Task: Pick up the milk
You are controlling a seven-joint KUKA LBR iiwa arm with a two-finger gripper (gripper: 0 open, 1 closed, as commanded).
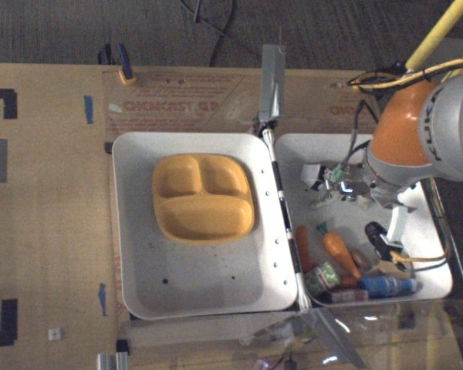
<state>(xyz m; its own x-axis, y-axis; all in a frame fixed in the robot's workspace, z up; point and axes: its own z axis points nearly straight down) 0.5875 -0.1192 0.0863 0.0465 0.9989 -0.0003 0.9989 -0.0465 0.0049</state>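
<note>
Arm: my grey arm [436, 133], with its orange band, comes in from the right edge of the frame and hangs over the upper half of the right bin [324, 139].
Gripper: my gripper [336, 186] sits low in the upper left part of the right bin. From this slant I cannot tell how far open it is, nor whether it has hold of anything.
Milk: I take the small white boxy shape to be the milk [311, 174]. It is in the upper left corner of the right bin, just left of my gripper. It is white on white, so its outline is hard to make out.
Other things in the right bin: a carrot [339, 250] lies at a slant below my gripper, with a red stick-shaped thing [302, 245] to its left by the bin wall. A green can [322, 277] and a blue bottle [386, 286] lie along the lower edge.
Left bin: the left bin [139, 276] holds an orange divided plate [203, 197] in its upper middle, well apart from my gripper.
</note>
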